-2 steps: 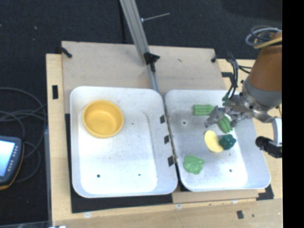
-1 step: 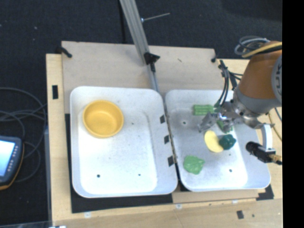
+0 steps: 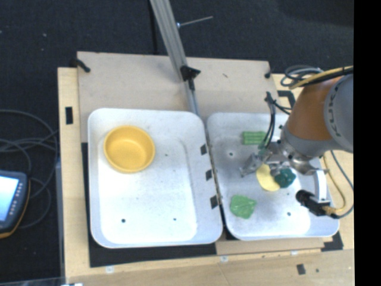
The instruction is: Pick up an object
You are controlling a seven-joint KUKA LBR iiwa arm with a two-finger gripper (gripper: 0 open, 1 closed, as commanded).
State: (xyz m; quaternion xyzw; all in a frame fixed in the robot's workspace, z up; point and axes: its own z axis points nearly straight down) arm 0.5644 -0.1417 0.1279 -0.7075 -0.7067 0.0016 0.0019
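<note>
Grey arm with broad orange band, black cables and metal wrist fittings.

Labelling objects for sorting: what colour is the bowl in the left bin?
Yellow. The bowl shows clearly in the camera view.

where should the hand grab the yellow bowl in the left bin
By its rim: the yellow bowl sits upright and open, too wide to span. Come straight down with one finger inside and one outside the wall, probably at its right edge, nearest the hand.
</note>
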